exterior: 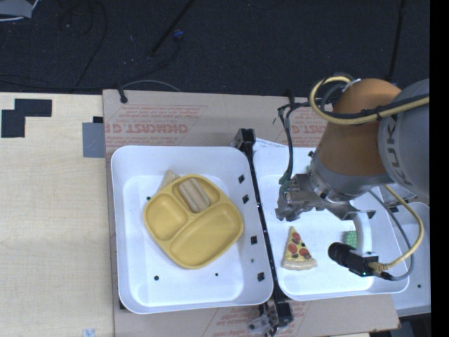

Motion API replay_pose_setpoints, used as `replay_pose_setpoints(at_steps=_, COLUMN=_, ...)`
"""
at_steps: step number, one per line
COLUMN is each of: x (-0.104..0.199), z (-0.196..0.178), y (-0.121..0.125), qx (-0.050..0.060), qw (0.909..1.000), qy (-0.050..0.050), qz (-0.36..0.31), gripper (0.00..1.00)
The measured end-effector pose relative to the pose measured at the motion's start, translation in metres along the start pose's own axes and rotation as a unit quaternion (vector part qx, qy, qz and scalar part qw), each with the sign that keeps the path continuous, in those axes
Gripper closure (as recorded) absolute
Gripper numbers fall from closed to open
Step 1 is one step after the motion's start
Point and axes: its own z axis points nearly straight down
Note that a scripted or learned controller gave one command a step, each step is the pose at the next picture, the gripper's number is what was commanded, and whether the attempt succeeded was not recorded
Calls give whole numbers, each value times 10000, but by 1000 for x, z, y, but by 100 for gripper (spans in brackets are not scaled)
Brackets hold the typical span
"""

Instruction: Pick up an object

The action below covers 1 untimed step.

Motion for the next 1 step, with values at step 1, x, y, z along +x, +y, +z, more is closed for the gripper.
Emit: replay_pose_setpoints(at_steps=1, x=51, z=1, y=3, qx=3, qw=10000, qy=-3, qz=2, gripper=100)
